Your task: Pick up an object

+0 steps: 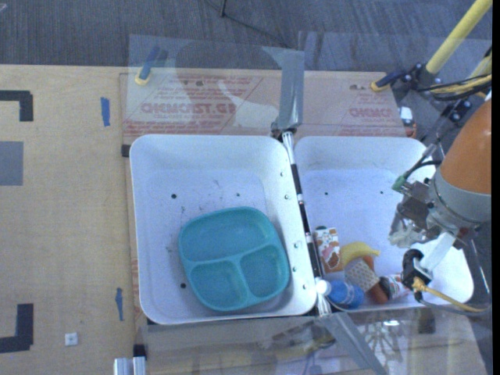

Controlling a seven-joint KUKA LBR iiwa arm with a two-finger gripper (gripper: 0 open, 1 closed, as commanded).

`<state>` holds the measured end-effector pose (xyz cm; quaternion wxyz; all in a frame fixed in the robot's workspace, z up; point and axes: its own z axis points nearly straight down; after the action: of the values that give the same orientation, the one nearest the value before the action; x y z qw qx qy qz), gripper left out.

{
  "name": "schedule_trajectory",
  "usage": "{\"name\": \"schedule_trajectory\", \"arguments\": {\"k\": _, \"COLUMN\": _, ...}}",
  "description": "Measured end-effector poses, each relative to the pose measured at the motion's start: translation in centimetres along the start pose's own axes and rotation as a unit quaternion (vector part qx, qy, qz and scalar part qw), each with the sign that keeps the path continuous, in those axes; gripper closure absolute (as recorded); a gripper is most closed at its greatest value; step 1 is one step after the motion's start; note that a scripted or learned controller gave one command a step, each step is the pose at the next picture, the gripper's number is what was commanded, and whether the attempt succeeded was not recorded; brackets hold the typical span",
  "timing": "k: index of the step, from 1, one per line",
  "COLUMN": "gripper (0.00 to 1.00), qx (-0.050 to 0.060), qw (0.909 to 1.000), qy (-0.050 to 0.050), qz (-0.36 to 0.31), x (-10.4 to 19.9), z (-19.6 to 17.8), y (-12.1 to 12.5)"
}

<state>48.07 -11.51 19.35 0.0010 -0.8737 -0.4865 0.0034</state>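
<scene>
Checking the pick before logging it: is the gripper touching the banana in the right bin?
Apart. The camera view shows the gripper over the right bin, with bare white floor between it and the banana.

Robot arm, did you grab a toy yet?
Not yet, it seems. Done: the gripper has reached over the right bin. In hand: nothing visible. Left: picking one of the toys, like the banana, lying in the bin's near corner.

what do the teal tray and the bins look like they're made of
Tray: likely moulded plastic, matte teal, with soft rounded compartment edges and an even colour. Bins: probably thin white plastic, smooth with a slight sheen, rounded corners and scuff marks on the floor.
</scene>
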Motion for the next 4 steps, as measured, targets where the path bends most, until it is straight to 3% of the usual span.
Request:
{"name": "schedule_trajectory", "arguments": {"k": 1, "gripper": 0.00, "qx": 0.000, "qw": 1.0000, "qy": 0.000, "qz": 0.001, "x": 0.0, "z": 0.0, "y": 0.0}}
{"name": "schedule_trajectory", "arguments": {"k": 2, "gripper": 0.00, "qx": -0.001, "qw": 0.9986, "qy": 0.001, "qz": 0.053, "x": -3.6, "z": -11.2, "y": 7.5}}
{"name": "schedule_trajectory", "arguments": {"k": 3, "gripper": 0.00, "qx": 0.001, "qw": 0.9979, "qy": 0.001, "qz": -0.064, "x": -2.1, "z": -10.7, "y": 1.2}}
{"name": "schedule_trajectory", "arguments": {"k": 4, "gripper": 0.00, "qx": 0.000, "qw": 0.9999, "qy": 0.002, "qz": -0.010, "x": -1.1, "z": 7.5, "y": 0.5}}
